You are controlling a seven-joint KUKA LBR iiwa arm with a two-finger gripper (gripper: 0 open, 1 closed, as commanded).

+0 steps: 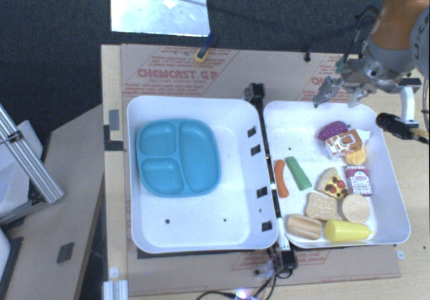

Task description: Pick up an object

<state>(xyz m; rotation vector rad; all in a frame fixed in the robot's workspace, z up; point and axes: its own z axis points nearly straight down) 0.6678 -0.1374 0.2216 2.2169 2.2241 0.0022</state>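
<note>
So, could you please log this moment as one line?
end effector: open, above right bin's far edge | held: nothing | toy food in right bin | blue tray in left bin

We see open floor in the right bin [295, 124] from nine to twelve o'clock; toys [336, 188] crowd three to six, with the divider [263, 158] flanking nine.

two white bins [195, 107] are sitting here, one blue tray [178, 158] is lying left, and roughly ten toy foods [336, 188] are crowding right.
</note>
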